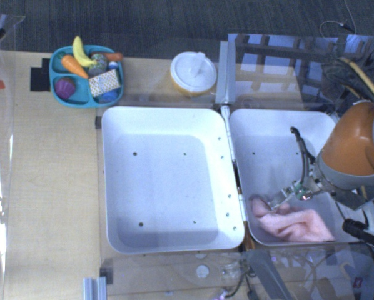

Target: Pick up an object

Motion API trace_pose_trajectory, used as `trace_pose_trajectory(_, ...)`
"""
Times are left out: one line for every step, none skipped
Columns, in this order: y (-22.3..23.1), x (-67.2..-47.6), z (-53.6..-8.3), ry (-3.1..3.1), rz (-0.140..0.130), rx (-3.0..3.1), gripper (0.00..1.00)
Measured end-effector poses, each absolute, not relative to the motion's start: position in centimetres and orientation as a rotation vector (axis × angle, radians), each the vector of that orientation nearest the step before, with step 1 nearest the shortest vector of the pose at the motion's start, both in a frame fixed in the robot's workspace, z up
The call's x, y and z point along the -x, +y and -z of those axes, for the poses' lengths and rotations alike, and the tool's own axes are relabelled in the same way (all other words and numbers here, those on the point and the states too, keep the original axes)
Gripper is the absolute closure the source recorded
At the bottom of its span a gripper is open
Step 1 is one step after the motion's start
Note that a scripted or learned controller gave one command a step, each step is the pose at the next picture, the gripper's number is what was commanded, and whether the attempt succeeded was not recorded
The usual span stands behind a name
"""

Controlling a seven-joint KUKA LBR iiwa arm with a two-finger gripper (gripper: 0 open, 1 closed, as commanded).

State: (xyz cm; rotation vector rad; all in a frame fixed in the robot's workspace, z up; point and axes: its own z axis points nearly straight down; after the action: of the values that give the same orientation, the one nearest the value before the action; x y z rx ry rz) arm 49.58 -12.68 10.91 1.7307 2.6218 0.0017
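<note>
A crumpled pink cloth lies along the front wall of the right bin. My gripper reaches in from the right and sits low, its tip right at the cloth's upper left part. The orange band of the arm looms over the bin's right side. The fingers are too small and dark to read, and nothing is seen lifted off the bin floor.
The left bin sits beside the right one, divided by a shared rim. A blue tray of toy food and a white lidded cup stand on the bench behind the bins. Cables and a frame crowd the back right.
</note>
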Motion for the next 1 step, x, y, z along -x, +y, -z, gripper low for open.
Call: trace_pose_trajectory(-11.78, -49.70, -9.06, 2.468, -0.013, -1.926, 0.00)
